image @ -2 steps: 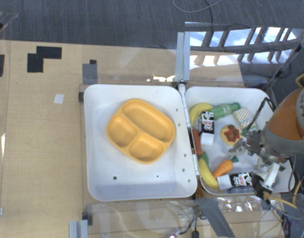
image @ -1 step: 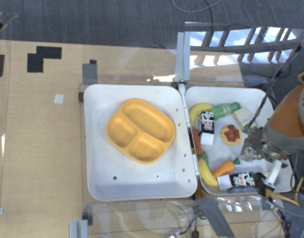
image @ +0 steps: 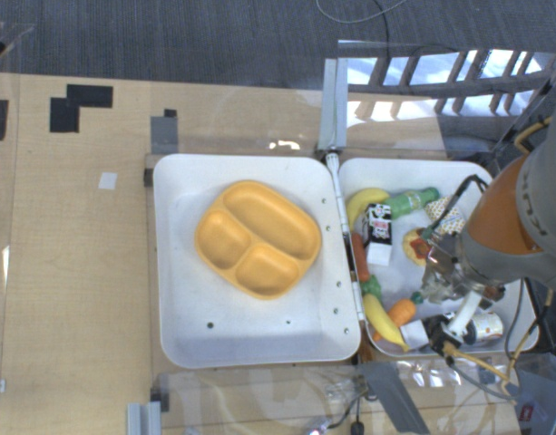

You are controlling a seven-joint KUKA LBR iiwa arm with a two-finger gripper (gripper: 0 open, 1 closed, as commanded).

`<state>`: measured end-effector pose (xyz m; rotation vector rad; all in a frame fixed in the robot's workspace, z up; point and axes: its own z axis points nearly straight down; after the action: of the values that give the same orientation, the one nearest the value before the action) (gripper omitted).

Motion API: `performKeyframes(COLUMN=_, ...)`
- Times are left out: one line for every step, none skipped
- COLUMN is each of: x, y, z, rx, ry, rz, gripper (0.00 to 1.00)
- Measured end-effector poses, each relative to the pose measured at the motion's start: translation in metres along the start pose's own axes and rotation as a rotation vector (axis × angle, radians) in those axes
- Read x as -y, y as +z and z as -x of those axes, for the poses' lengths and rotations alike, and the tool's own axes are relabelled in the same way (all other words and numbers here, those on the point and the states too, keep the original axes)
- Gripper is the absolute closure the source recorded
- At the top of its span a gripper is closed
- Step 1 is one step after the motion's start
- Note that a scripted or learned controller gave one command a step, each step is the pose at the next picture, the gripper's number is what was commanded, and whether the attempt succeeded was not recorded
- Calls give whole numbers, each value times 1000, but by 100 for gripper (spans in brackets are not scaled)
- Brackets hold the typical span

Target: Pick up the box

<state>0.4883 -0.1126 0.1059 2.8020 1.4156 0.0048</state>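
Left bin [image: 173, 333]: yellow divided tray [image: 258, 237], centred. Right bin [image: 414, 164]: box [image: 379, 224] near its left wall, beside a banana [image: 364, 203] and green bottle [image: 412, 201]. End effector [image: 450, 288] low over the bin's near right part; grip state cannot be told.

Right bin [image: 529, 320] is crowded with toy food; left bin [image: 182, 333] has room around the yellow tray [image: 258, 237].
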Motion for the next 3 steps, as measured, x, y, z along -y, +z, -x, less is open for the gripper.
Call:
performKeyframes(x=2, y=15, z=-4, rx=-5, ry=150, rz=5, gripper=100)
performKeyframes(x=10, y=15, z=-19, rx=-5, ry=267, rz=18, gripper=100)
performKeyframes(x=11, y=15, z=-20, rx=-6, ry=266, rz=14, gripper=0)
